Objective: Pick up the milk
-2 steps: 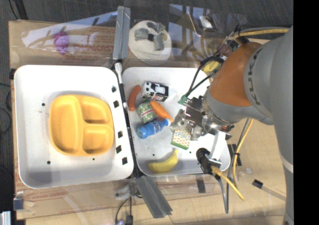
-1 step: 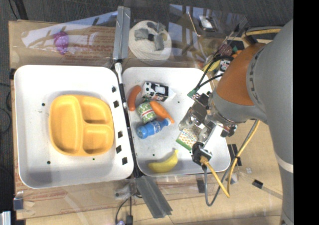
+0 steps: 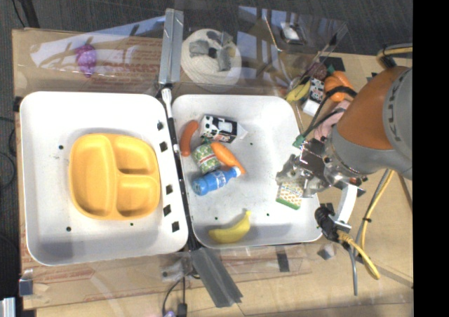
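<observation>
Milk carton [image 3: 219, 126] hemmed by can [image 3: 205, 156], carrot [image 3: 226, 154].

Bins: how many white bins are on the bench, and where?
2. The left bin holds a yellow divided tray. The right bin holds the cluttered items, with the gripper over its right side.

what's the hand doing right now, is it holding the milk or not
Hand: at the right side of the right bin, open or closed cannot be told. The milk lies apart from it, near the bin's far-left corner.
</observation>
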Available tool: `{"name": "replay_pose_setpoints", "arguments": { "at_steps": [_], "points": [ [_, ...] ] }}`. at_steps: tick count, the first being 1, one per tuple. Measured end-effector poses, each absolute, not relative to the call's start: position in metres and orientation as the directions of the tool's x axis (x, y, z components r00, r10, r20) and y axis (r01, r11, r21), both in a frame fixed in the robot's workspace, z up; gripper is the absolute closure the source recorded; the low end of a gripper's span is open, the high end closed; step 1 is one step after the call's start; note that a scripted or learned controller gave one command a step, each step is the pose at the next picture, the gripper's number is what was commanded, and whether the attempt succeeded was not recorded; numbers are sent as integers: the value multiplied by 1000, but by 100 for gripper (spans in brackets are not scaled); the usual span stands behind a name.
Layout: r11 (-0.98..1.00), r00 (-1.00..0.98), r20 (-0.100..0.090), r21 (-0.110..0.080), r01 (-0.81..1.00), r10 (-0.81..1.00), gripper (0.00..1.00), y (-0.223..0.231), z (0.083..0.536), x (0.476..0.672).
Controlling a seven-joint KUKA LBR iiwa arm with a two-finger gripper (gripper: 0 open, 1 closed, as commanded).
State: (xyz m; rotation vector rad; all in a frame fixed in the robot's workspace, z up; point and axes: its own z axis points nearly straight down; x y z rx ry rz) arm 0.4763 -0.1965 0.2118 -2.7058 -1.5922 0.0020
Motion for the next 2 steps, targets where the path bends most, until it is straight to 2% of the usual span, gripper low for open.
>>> {"name": "replay_pose_setpoints", "arguments": {
  "at_steps": [1, 2],
  "points": [
    [-485, 485, 0, -2, 874, 874, 0, -196, 212, 476],
    [33, -33, 2, -5, 999, 999, 0, -192, 171, 517]
  ]
}}
